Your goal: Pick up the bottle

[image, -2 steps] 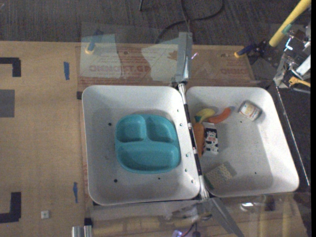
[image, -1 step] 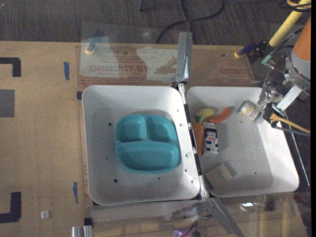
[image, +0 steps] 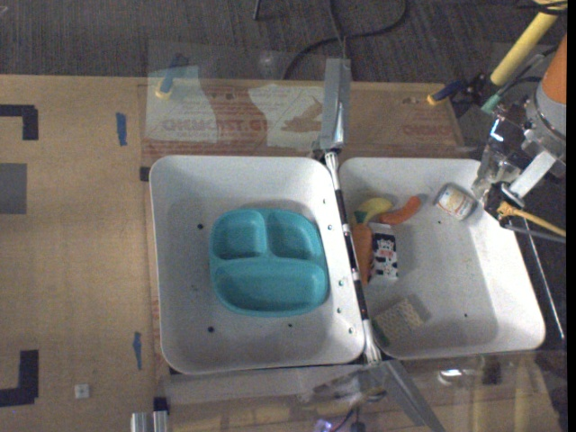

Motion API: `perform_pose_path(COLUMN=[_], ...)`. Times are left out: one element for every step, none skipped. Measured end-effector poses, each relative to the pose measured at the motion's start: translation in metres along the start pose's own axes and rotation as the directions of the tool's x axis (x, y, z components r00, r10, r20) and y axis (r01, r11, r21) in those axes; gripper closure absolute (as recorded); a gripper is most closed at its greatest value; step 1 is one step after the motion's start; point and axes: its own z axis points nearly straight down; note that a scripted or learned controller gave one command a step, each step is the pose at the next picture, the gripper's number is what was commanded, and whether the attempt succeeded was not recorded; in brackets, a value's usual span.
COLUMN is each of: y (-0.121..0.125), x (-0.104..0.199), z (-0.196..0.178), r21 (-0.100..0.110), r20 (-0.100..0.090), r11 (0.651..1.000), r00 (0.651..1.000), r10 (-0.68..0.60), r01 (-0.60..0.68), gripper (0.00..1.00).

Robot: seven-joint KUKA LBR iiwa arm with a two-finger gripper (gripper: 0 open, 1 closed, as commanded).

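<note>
While the arm hangs over the right bin's (image: 517, 318) far right corner, the gripper (image: 493, 180) sits just beside the bottle (image: 455, 201), touching or nearly so; can't tell which, and can't tell its finger state either. Bottle lies tilted on the bin floor, directly left of the gripper. Further left of it: orange and yellow toy food (image: 389, 211), then a small cow-print carton (image: 384, 254). Well left, in the other bin (image: 175, 331), a teal divided plate (image: 267, 261).
</note>
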Motion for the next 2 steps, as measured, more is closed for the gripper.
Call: perform_pose_path(y=[0.001,0.027], x=[-0.001,0.058], z=[-0.010,-0.044], r21=[-0.001,-0.002], r20=[0.000,0.000], r11=[1.000,1.000], r00=[1.000,1.000], r10=[0.003,0.002], r01=[-0.003,-0.002], gripper=[1.00,1.00])
